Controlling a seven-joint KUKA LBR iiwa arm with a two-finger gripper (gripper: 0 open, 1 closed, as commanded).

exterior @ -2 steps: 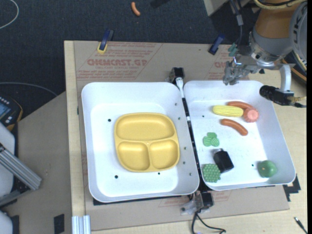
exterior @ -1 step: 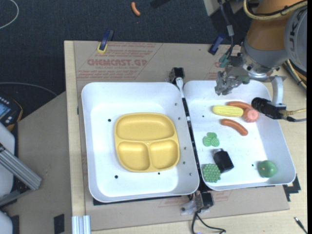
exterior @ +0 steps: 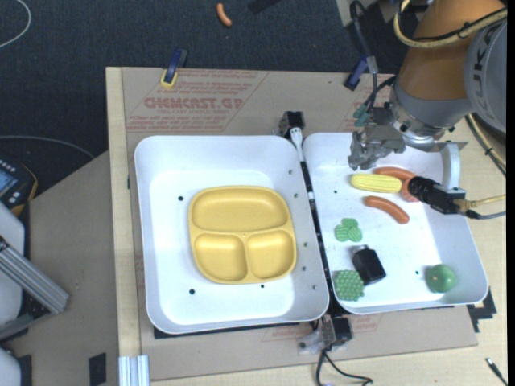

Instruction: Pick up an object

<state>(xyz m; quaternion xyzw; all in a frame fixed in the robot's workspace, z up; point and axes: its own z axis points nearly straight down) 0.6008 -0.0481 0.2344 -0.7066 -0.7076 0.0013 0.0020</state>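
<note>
The grey arm with its orange band reaches in from the right, and its two-finger gripper [exterior: 364, 158] hangs low over the far part of the right-hand shallow white bin [exterior: 463, 244]; from this slant I cannot tell how its claw stands, and nothing shows clearly in its grasp. Just beside the gripper tip lies a yellow corn cob of toy plastic [exterior: 376, 183], its long axis running nearly left to right across the bin, one end pointing toward the divide between the bins and the other toward the arm. Behind it, and touching or nearly touching it, a reddish-orange sausage [exterior: 394, 172] lies along much the same line, while a second reddish-orange sausage [exterior: 387, 208] sits near in front, tilted so that its right end points down toward the near rim. Nearer the camera are a small green leafy piece [exterior: 348, 231], a black block [exterior: 368, 264] just beside a green dotted round piece [exterior: 348, 284] (the two seem to touch), and a green ball-like fruit [exterior: 440, 277] well apart in the near right corner. The left-hand shallow white bin [exterior: 161, 215] holds a yellow plastic plate with three compartments [exterior: 241, 233], set about at its middle.
</note>
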